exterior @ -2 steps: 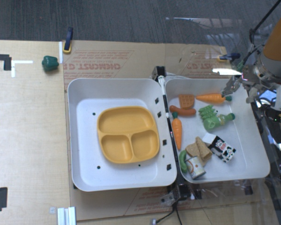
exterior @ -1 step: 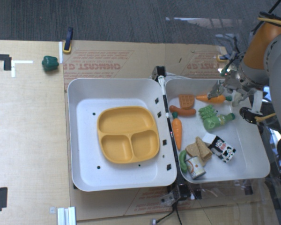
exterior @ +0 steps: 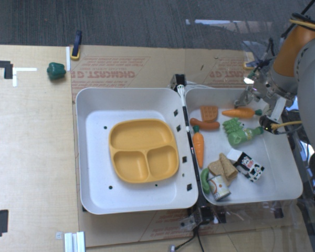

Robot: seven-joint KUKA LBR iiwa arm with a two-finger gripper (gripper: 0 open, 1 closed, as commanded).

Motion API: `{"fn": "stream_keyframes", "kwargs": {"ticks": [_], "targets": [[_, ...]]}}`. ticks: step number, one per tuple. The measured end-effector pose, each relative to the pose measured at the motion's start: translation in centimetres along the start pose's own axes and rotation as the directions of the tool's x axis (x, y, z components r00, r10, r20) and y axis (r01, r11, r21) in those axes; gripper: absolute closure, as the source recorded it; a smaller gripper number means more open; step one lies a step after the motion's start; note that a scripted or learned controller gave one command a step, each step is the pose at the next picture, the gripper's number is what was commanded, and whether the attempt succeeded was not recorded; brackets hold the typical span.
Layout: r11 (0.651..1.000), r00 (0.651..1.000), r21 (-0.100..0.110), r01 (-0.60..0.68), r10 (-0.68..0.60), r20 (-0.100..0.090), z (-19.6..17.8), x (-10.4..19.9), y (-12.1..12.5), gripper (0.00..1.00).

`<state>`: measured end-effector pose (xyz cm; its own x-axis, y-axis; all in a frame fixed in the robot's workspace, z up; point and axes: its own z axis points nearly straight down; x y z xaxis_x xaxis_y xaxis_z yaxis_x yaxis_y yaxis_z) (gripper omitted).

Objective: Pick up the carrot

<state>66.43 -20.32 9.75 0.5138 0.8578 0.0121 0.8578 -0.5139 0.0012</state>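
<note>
At the far left of the bench, a small dark green object point(exterior: 56, 71) is seen lying on the bare wooden surface, and a blue and yellow tool point(exterior: 76, 44) is seen a little to its right, at the edge of the cardboard.

The left bin point(exterior: 89, 156) is occupied by a yellow divided plate point(exterior: 144, 150) with three compartments, set near the middle of the bin floor.

In the right bin point(exterior: 283, 177), several toy foods are scattered. A carrot point(exterior: 198, 147) with a green top is laid lengthwise along the bin's left wall, just below a brown sausage point(exterior: 205, 124). A waffle point(exterior: 209, 112) is placed just above the sausage and touches it. Lower down, a can point(exterior: 219, 188) is found near the front wall, beside a green curved piece point(exterior: 205, 178) and two slices of bread point(exterior: 223, 167). A black and white carton point(exterior: 249, 167) is set just right of the bread. A green leafy vegetable point(exterior: 237, 131) is laid near the middle of the bin.

A second carrot point(exterior: 238, 112) is seen lying crosswise near the bin's back wall, above the leafy vegetable. The gripper point(exterior: 258, 100) is positioned at this carrot's right end, near its green tip. Whether the tool is apart or together cannot be told, and no hold on the carrot can be confirmed. The arm point(exterior: 296, 46) is seen entering from the right, its orange band above the wrist.
</note>
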Motion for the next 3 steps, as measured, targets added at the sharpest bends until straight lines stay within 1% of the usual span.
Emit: {"fn": "stream_keyframes", "kwargs": {"ticks": [1,2,3], "targets": [[0.996,0.996,0.01,0.092,-0.092,0.0,0.3,-0.2,-0.1,0.0],[0.995,0.995,0.004,0.1,-0.1,0.01,-0.6,-0.4,0.0,1.0],[0.965,0.965,-0.001,-0.262,0.262,0.015,-6.9,2.8,-2.9,1.0]]}}
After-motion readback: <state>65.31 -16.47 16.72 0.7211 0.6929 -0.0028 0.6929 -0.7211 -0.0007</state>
